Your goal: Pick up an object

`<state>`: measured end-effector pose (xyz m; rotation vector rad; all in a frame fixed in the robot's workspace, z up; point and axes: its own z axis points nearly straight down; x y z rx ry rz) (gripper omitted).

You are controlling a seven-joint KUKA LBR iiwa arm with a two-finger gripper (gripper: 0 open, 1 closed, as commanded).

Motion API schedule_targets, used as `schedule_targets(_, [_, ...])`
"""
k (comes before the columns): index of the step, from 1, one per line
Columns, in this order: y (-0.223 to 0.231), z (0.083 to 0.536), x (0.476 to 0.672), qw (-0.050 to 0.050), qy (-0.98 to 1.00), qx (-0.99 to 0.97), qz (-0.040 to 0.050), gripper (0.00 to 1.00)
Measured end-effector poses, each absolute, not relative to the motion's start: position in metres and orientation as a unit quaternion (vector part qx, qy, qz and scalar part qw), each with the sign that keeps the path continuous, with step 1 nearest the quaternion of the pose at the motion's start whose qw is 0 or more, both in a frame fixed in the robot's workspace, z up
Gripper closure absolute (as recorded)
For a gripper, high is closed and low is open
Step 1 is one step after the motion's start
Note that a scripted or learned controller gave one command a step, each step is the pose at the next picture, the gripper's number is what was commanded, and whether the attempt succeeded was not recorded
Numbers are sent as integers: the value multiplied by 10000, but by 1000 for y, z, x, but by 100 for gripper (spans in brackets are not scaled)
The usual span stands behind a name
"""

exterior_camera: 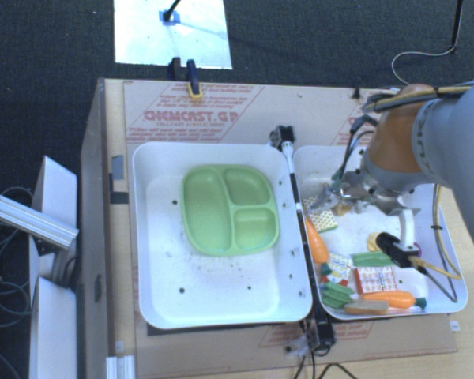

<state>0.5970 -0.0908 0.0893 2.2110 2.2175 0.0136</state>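
Pincer point(336, 193) sits low in right bin point(446, 235), near its upper-left corner, above a carrot point(317, 243); finger state cannot be told. Green tray point(227, 209) lies in left bin point(162, 235).

Arm point(450, 129): smooth grey rounded casing, fat cylindrical links. Orange band point(395, 136) above the wrist, glossy, wraps the full link. Thin cables point(363, 125) run along the outside near the band. Wrist end is a cluster of silver metal parts; gripper point(340, 192) is small, metallic, detail too fine to make out.
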Motion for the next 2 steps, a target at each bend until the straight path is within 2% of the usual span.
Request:
schedule_targets(1, [-92,101,598,76,7085,7057,52,100])
schedule_targets(2, [-45,210,544,16,7088,7054,19,100])
